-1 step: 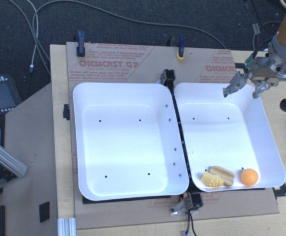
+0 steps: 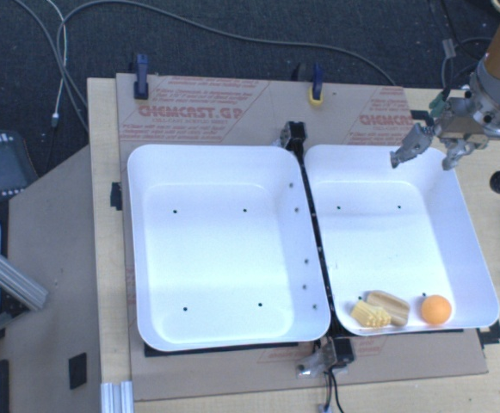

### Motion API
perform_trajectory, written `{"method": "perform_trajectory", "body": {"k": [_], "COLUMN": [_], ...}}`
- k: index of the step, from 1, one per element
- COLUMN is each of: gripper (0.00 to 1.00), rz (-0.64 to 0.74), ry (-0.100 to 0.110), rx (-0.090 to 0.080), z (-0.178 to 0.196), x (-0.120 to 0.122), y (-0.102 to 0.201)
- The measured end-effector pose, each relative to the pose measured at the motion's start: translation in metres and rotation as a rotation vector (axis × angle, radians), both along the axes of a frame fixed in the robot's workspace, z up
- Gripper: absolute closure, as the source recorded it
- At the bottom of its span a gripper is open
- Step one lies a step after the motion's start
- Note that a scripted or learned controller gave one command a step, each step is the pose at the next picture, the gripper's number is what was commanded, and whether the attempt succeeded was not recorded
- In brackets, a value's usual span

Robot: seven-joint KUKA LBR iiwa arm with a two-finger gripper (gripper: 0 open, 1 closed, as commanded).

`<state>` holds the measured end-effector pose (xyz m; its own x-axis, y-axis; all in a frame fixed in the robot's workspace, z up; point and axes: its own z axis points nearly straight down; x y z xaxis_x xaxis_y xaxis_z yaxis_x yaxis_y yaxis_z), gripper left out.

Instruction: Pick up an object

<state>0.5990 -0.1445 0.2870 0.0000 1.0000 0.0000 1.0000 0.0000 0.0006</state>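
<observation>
My gripper [image 2: 428, 151] hangs over the far right corner of the right bin [image 2: 456, 222], its two fingers spread open with nothing between them. An orange ball [image 2: 436, 309] lies near the bin's front right corner. To its left rest a tan bread-like roll [image 2: 388, 301] and a yellow corn-like piece [image 2: 369, 315], touching each other. All three objects sit far from the gripper, at the opposite end of the bin.
The left bin [image 2: 146, 256] sits beside the right one, with a black divider strip [image 2: 310, 231] between them. Blue and yellow clamps [image 2: 140, 71] hold the board at the back. Cables run across the dark floor behind.
</observation>
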Motion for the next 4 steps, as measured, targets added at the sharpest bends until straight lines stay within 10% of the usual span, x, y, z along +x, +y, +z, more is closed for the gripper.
{"method": "perform_trajectory", "body": {"k": [3,4], "gripper": [0.0,1.0], "rz": [0.0,0.0], "ry": [0.006,-0.001], "rx": [0.001,0.0], "z": [-0.165,-0.151], "x": [0.001,0.003], "y": [0.02,0.02]}}
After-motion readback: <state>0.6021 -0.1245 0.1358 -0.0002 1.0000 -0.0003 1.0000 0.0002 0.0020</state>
